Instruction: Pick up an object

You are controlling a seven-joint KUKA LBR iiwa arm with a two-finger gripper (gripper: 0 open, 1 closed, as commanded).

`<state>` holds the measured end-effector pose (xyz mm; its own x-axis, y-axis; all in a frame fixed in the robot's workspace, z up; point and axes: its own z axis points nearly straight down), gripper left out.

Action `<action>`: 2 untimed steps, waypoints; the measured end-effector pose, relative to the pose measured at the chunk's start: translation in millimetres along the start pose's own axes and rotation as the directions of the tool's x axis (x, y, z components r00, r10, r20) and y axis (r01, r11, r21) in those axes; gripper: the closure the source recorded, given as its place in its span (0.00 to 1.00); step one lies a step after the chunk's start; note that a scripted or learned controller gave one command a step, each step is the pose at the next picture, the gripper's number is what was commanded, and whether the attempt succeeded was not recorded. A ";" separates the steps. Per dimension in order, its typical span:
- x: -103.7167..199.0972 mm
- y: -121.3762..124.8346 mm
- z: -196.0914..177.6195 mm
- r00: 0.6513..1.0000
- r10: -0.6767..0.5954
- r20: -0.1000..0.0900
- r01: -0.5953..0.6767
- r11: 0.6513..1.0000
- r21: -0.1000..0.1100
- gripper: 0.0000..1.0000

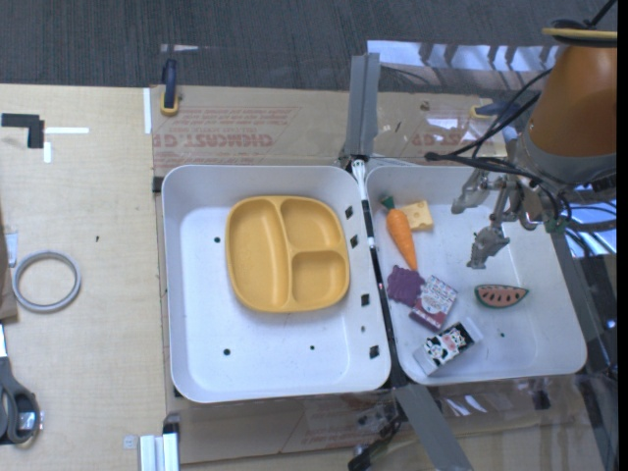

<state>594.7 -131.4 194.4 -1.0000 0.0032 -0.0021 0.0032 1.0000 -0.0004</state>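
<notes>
Bins: two white bins, a left bin (196, 361) and a right bin (549, 346).
Plates: one yellow divided plate (287, 253), middle of the left bin.
Carrots: one carrot (400, 235), near the right bin's left edge.
Cheese wedges: one (419, 215).
Watermelon slices: one (501, 294).
Purple pieces: one (404, 285).
Small packets: two, a pink one (434, 301) and a black-and-white one (449, 344).
Tape rolls: one (44, 281), on the bench at its left edge.
</notes>
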 end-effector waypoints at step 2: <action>-65.1 6.4 28.9 0.999 0.045 0.002 -0.045 0.999 -0.001 0.00</action>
<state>659.8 -125.2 165.6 -0.9988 0.0483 -0.0039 0.0483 0.9988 0.0002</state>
